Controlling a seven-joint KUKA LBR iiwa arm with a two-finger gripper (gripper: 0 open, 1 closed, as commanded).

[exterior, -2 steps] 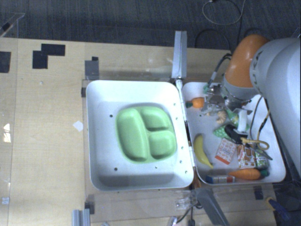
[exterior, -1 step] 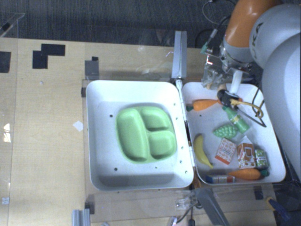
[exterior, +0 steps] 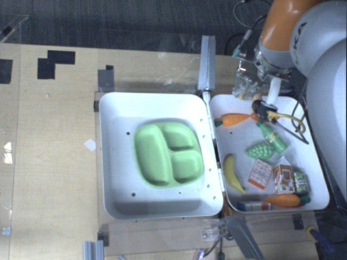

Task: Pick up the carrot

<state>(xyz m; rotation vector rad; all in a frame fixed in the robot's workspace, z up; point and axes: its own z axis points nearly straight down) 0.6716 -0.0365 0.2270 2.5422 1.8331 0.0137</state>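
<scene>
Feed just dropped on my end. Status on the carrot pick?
Gripper over right bin's far edge, nothing seen held. Carrot lying just below it. Green bottle close beside.

My arm (exterior: 320,53) reaches in from the right, grey links bulking along that edge, the orange band (exterior: 284,15) above my wrist. My gripper (exterior: 250,88) hangs low over the far edge of the right bin (exterior: 320,196) — near its far left corner.
</scene>
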